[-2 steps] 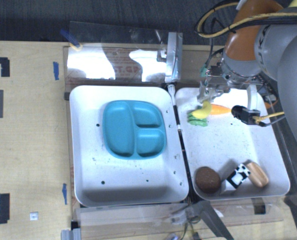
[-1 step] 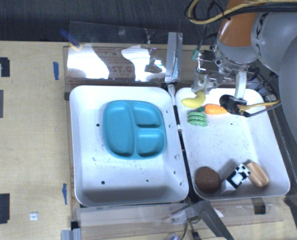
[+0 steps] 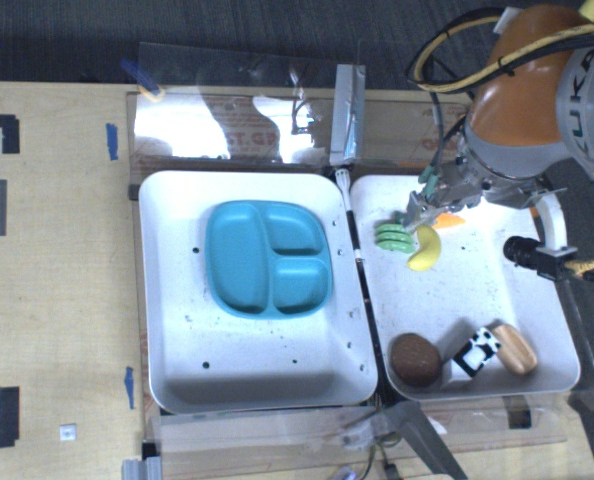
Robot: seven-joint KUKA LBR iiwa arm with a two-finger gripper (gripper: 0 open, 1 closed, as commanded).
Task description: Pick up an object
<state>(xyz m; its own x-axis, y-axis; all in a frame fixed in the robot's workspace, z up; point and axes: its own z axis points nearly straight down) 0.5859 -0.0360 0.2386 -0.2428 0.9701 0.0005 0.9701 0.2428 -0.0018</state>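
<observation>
L bin (image 3: 167,298) – blue tray (image 3: 269,258); R bin (image 3: 537,308) – banana (image 3: 425,251), brown ball (image 3: 415,358).

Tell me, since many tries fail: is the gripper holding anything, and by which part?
It cannot be told. The gripper is low over the green ridged item and yellow banana, but no object shows between its fingers.

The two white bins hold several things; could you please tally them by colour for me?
Blue: 1, divided plate
Green: 1, ridged piece
Yellow: 1, banana-like piece
Orange: 1, small piece
Brown: 1, ball
Tan: 1, block
Black-and-white: 1, block
Total: 7
</observation>
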